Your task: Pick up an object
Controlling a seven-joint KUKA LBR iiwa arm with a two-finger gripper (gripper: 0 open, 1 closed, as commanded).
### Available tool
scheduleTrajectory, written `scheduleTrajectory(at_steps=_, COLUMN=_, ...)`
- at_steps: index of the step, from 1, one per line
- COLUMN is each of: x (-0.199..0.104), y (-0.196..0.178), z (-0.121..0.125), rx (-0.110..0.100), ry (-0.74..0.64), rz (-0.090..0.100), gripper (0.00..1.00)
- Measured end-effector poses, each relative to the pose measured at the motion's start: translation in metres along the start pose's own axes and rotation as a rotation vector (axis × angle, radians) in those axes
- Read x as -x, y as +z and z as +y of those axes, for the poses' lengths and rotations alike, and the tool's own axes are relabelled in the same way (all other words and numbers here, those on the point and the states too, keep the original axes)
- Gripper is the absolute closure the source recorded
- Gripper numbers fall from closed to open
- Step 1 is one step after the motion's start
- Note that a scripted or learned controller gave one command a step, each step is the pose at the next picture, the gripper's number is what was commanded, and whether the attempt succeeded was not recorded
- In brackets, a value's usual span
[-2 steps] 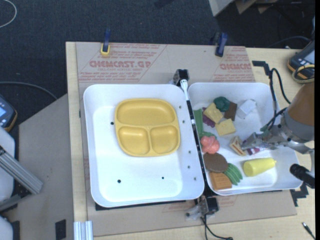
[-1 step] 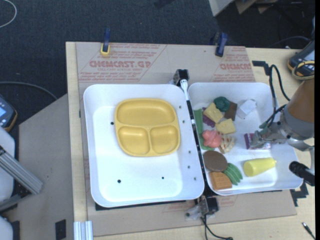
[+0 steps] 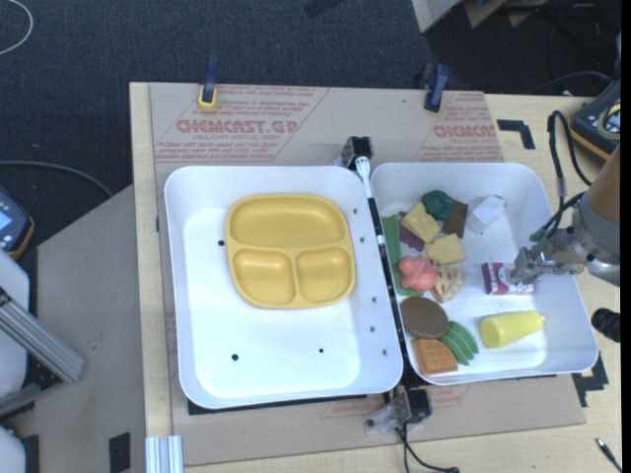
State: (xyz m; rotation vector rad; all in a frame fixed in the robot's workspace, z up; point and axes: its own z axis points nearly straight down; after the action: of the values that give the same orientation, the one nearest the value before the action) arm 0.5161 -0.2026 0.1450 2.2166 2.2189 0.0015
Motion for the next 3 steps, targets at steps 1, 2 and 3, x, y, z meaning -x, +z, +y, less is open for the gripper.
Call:
scheduleTrajectory(at_steps=1, x=-0.005, y=-0.050, z=0.010, rx=0.004, ry=-0.001, rz=-0.001, gripper=1.00)
scheduleTrajectory(at_steps=2, x=-0.004, y=-0.082, z=0.012, rx=0.002, ry=0.000, rz=-0.001, gripper=1.00)
scheduleTrajectory(at_steps=3, x=-0.047, y=-0.075, z=0.034, rx=0.000, ry=-0.004, rz=0.002, gripper=1.00)
